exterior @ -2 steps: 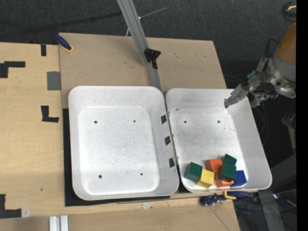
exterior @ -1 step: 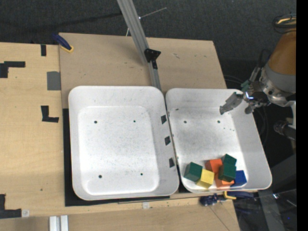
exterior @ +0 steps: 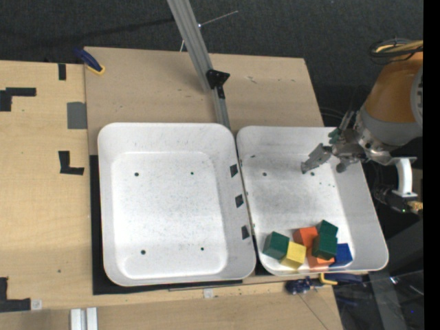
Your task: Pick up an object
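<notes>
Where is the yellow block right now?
The yellow block sits in the right bin, near its front edge, between a green block and an orange block.

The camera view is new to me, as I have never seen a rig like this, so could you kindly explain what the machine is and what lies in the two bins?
This one picture is taken from a fixed camera above a wooden bench, looking down at a slant. The grey and orange shape at the right is a robot arm, and the small metal part at its end is its gripper, which hangs over the upper part of the right bin. Nothing can be seen in it. The coloured blocks are crowded in that bin's lower corner: a green block, a yellow block, an orange block, a dark green block and a blue block. The left bin sits beside it. A metal pole crosses the top.
</notes>
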`<control>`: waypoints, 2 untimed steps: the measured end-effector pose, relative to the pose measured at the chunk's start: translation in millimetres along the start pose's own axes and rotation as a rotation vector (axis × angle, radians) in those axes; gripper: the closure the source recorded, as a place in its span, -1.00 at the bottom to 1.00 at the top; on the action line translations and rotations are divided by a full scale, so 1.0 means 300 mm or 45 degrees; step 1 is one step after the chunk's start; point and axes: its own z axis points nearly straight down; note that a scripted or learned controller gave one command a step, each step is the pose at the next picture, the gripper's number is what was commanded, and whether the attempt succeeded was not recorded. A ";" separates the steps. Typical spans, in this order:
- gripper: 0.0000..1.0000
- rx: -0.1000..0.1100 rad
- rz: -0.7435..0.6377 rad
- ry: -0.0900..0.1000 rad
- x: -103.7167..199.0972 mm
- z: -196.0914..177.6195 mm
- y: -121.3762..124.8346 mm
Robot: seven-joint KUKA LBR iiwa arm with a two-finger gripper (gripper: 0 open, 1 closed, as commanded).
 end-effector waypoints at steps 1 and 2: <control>-1.00 0.001 -0.002 0.000 0.018 0.202 0.020; 1.00 -0.006 -0.002 0.000 0.019 0.156 0.025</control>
